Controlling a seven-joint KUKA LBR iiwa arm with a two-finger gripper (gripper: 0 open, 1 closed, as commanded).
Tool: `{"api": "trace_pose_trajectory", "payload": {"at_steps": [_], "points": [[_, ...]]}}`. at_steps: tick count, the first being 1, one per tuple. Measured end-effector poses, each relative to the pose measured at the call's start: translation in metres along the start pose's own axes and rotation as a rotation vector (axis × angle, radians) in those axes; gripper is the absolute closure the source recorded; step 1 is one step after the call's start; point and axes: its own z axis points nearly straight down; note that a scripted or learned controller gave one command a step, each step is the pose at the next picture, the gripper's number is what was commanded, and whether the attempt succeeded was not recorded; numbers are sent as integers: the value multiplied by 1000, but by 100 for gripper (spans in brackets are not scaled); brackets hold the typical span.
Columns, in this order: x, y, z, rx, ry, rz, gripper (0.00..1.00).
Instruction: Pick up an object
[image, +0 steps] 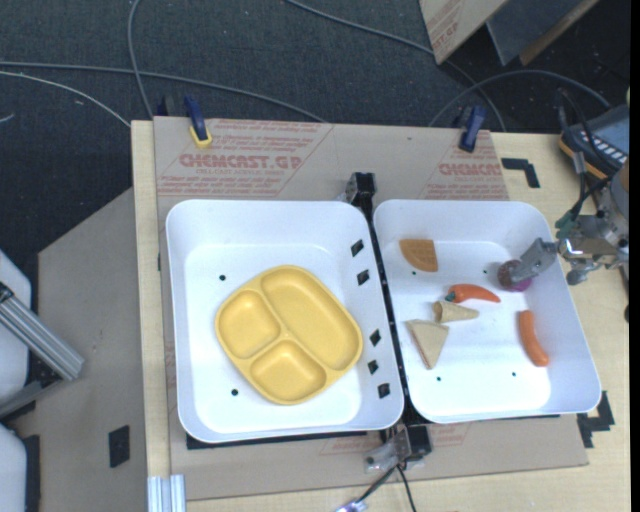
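6 small pieces of what looks like toy food lie in the shallow white bin (500, 414) under my reach; I place each from the curved red-orange plastic pepper (472, 293) near the bin's middle. Just beyond the pepper on my arm's side sits a small dull-purple rounded lump (514, 276); my gripper (530, 264) is against it or just above it, and I cannot tell whether the gripper is spread, pressed together or pinching, because its tip merges with the lump at this slant.

A small pale beige wedge (455, 312) lies just beside the pepper on the near side; a larger pale beige triangle (430, 343) lies nearer the camera again. A brown-orange quarter-round slice (420, 254) lies on the pepper's far side, away from my arm. An orange sausage-shaped piece (533, 337) lies well apart from the pepper, toward my arm and the near wall.

The purple lump is the thing in hand, I judge; it looks light, hard and smooth, so it should not crush, but its round sides may roll or squirt out of a shallow pinch. I would take it low, across its widest part, from straight above. If it slips, the orange piece offers an easier hold across its narrow width at mid-length; the flat wedges give little height to catch.
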Motion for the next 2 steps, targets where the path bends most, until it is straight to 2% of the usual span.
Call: {"api": "trace_pose_trajectory", "payload": {"at_steps": [2], "points": [[-10, 12, 108, 1, 1, -1, 0]]}}
